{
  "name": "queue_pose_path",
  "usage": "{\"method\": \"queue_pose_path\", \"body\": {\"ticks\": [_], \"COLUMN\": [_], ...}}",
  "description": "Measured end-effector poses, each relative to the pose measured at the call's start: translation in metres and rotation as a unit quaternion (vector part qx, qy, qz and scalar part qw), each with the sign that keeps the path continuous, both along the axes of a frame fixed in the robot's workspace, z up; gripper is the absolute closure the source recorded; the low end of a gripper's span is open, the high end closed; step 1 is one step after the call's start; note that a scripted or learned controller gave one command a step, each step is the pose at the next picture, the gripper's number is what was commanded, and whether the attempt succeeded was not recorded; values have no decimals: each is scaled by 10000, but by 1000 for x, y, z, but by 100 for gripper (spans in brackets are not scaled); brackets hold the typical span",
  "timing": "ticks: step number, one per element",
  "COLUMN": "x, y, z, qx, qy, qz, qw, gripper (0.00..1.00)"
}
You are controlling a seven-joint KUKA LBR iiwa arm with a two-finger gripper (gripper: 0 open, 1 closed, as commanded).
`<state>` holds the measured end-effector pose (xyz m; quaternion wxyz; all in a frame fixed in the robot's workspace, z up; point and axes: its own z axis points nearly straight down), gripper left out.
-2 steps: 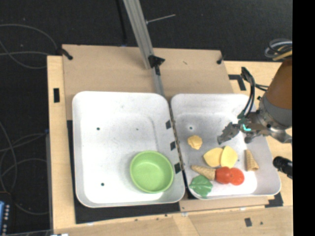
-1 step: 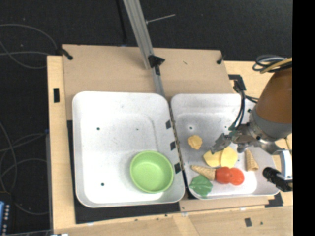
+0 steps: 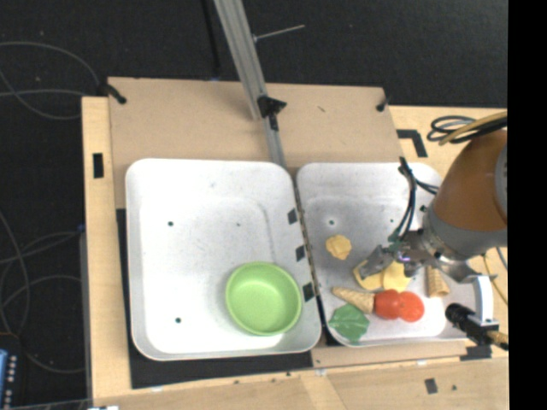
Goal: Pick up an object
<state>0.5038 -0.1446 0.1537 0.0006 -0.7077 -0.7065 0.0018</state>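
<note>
My gripper (image 3: 382, 266) is low in the right bin (image 3: 359, 186), reaching in from the right, directly over a yellow object (image 3: 395, 278) that it partly hides. Just in front of it lie a red tomato-like piece (image 3: 399, 305) and a tan cone (image 3: 353, 297). A green leafy piece (image 3: 349, 323) sits at the bin's front edge. A small yellow-brown lump (image 3: 338, 246) lies to the gripper's left. Another tan cone (image 3: 437, 282) rests under the wrist on the right.
The left bin (image 3: 188, 220) holds a light green bowl (image 3: 263, 298) near its front right corner. A metal pole (image 3: 244, 54) slants up from behind the bins. Cables and a black fitting (image 3: 466, 319) hang off the arm at the right.
</note>
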Motion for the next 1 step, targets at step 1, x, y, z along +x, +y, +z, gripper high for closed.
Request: {"method": "queue_pose_path", "body": {"ticks": [1], "x": [0], "y": [-2], "z": [-51], "qx": [-10], "qy": [-23], "qz": [0], "qw": [10000], "gripper": [0]}}
